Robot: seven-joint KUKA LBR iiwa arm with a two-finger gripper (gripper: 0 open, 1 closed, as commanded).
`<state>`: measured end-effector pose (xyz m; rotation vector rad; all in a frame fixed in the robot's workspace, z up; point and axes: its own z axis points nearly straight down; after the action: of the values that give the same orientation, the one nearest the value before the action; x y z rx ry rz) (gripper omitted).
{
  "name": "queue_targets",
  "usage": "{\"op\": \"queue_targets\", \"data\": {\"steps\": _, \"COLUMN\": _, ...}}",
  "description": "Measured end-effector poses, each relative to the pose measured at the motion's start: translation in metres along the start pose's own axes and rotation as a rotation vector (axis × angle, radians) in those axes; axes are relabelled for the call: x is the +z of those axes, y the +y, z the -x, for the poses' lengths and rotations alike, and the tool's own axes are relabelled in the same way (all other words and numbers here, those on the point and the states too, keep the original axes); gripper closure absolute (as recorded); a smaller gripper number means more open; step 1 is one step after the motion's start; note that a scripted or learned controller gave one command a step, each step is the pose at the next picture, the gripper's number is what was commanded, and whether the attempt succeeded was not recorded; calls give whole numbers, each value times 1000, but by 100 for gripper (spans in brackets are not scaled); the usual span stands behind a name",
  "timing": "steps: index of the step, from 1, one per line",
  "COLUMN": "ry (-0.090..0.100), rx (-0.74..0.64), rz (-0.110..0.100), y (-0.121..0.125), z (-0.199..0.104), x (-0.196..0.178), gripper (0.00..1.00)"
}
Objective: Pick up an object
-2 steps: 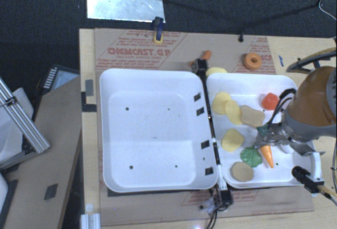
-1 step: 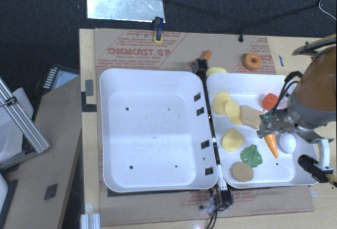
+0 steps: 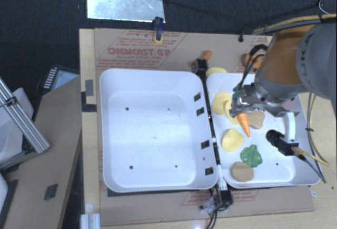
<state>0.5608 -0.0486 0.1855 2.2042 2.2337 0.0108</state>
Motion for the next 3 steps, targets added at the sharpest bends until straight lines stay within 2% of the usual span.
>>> {"op": "queue_targets", "data": {"steps": 1, "ry": 0, "rx": 5, "rz": -10, "y": -45, "z": -51, "x": 1, "gripper": 100}}
{"op": "queue_targets", "data": {"steps": 2, "ry": -1, "rx": 5, "rz": -6, "y": -38, "z": -83, "x": 1, "gripper": 100}}
{"op": "queue_targets", "data": {"steps": 3, "ry": -3, "rx": 13, "rz": 1, "y": -27, "z": -55, "x": -71, "gripper": 100}}
